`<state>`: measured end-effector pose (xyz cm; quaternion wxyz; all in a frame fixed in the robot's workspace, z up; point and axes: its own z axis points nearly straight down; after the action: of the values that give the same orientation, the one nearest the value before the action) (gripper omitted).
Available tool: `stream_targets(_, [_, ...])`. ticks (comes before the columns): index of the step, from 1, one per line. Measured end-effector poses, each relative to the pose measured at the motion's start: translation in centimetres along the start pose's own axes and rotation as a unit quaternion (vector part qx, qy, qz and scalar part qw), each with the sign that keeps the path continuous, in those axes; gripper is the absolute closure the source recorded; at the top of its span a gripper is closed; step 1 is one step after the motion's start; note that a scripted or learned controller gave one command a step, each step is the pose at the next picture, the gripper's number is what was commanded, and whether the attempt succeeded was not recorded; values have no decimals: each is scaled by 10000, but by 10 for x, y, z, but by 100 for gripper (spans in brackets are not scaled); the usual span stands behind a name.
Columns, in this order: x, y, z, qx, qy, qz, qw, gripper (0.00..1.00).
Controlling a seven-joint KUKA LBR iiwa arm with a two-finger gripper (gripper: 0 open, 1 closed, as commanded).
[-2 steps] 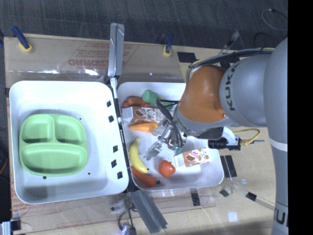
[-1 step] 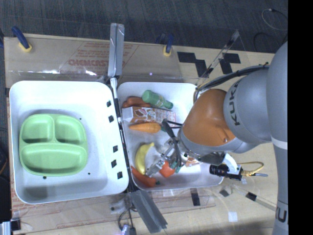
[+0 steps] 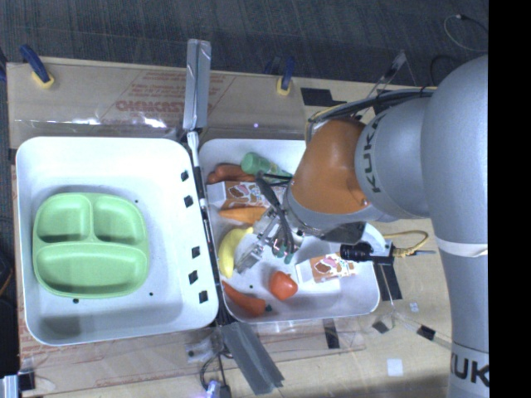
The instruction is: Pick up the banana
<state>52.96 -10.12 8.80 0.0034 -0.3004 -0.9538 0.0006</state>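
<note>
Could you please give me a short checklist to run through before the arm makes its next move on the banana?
1. Banana located, at the left side of the right bin: ok.
2. End effector placed near the banana, just to its right: ok.
3. Banana seated between the end effector's fingers: cannot tell.
4. Room around the banana: not ok; a red pepper lies just below it and an orange vegetable just above.
5. Red tomato apart from the banana: ok.
6. Green tray in the left bin, out of the way: ok.
</note>
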Motion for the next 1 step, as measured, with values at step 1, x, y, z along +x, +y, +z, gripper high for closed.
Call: stream_targets(1, [43, 9, -104, -17, -32, 219, 9998, 0])
